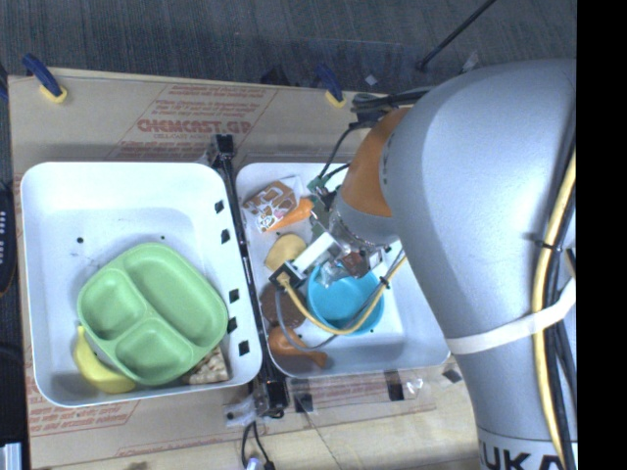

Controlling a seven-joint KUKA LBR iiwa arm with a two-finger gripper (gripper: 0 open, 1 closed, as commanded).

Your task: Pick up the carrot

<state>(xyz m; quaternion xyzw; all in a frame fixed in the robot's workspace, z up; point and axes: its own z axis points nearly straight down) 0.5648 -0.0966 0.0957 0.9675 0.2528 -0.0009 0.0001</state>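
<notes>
Bins, two, white and shallow, sat side by side on a cardboard sheet (186,120) with red print.

Left bin (59,223), near edge: a yellow object (96,368) poked out from under a green divided plate (152,311); its kind was unclear. Just right of it, a tan cracker-like piece (208,368) lay against the plate's near rim. The plate had three compartments and filled most of the bin's near half.

Right bin (416,336), near-left corner: a brown-orange item (294,346), too blurred to name. Farther in sat a blue bowl (343,300), about mid-bin, with a dark brown item (269,304) to its left by the bin wall. The gripper (333,260) hung over the bowl's far rim. The grey arm (490,213) covered the bin's right side. How far the jaws stood open could not be told, as the wrist hid them, and no object was seen in their grasp.

Left of the gripper lay a pale yellow rounded item (284,251). Just beyond it the carrot (297,213), orange, lay slanted on the bin floor, with its far end toward the wrist. It was touching or just beside a brown-and-white snack packet (269,202) in the far-left corner.

Farthest: two blue clamps (44,78) at the cardboard's far edge.
</notes>
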